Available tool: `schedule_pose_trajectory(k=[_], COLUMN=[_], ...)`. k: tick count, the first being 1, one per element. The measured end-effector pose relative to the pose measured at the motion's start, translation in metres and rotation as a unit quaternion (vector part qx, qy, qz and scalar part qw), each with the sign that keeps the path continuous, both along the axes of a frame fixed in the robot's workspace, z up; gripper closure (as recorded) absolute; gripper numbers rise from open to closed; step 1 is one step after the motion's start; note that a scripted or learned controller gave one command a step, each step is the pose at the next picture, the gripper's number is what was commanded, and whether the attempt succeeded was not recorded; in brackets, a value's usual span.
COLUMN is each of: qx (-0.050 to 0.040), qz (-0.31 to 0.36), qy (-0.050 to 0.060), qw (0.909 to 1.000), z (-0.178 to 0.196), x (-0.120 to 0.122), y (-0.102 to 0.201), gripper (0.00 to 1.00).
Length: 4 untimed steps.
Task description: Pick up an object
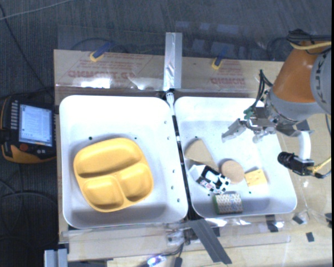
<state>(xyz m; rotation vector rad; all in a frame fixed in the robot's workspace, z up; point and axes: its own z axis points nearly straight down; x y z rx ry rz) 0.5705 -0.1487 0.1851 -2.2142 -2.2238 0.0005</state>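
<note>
Objects for picking lie clustered in the lower half of the right bin (278, 202): we see a tan wedge (196, 149), a round tan disc (231, 169), a yellow block (255, 177), a black-and-white item (210, 179) and a grey mesh-patterned block (228, 203). Above them, in the bin's upper right, the gripper (244, 133) hangs with its jaws spread apart and nothing between them. At lower left of the frame, we see a yellow divided tray (112, 173) in the left bin (111, 107).

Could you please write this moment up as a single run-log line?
gripper: open, holding nothing, above right bin | yellow tray: in left bin | small items: near edge of right bin | pick: not yet done
</note>
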Motion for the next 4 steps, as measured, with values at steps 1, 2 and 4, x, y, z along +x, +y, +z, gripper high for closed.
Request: schedule_pose_trajectory(k=[1, 2, 4], qx=[-0.0003, -0.001, -0.0019], qz=[-0.011, 0.047, -0.007], qy=[0.001, -0.008, 0.0], qw=[0.9999, 0.9989, 1.0], z=[0.001, -0.081, -0.04], x=[0.026, 0.02, -0.034], y=[0.072, 0.05, -0.031], gripper=[0.0, 0.0, 0.0])
